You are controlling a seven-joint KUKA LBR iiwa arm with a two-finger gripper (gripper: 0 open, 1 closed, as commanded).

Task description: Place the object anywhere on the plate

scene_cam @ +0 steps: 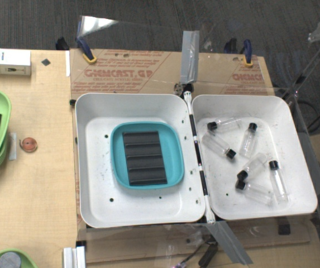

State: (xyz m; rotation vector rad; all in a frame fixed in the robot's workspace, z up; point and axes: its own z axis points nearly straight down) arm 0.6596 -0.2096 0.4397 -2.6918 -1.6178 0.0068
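The left bin (87, 166) holds a teal plate (119, 161) in its middle, and a black ribbed block (144, 157) lies on this plate. In the right bin (294, 149), just beside it, several clear vials with black caps (248, 140) lie scattered. Behind both bins, a brown cardboard sheet (126, 71) is clamped on the worktop (31, 205). The jaws cannot be judged.

Bright, even light; soft shadows.
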